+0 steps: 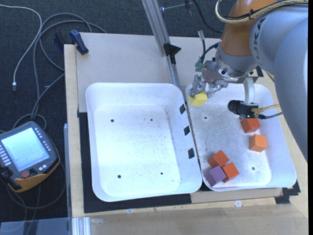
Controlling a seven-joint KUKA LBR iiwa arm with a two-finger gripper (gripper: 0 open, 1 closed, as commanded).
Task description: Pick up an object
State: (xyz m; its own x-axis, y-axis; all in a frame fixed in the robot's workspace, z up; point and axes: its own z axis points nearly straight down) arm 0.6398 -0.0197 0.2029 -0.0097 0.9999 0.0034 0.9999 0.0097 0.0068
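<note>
Fingers [199, 94] clamped on small yellow foam block [199, 99], orange cubes [250, 125] lay well right of them, purple cube [213, 175] farther below.

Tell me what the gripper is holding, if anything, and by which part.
The gripper holds a yellow block, pinched at its upper part between the fingers.

dark carpet [29, 58], wood bench [122, 58], cables [29, 38]

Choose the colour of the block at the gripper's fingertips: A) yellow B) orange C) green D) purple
A: the gripper has a yellow block between its fingers at the far left edge of the right bin, while the orange and purple blocks lie further along the bin floor.
</note>
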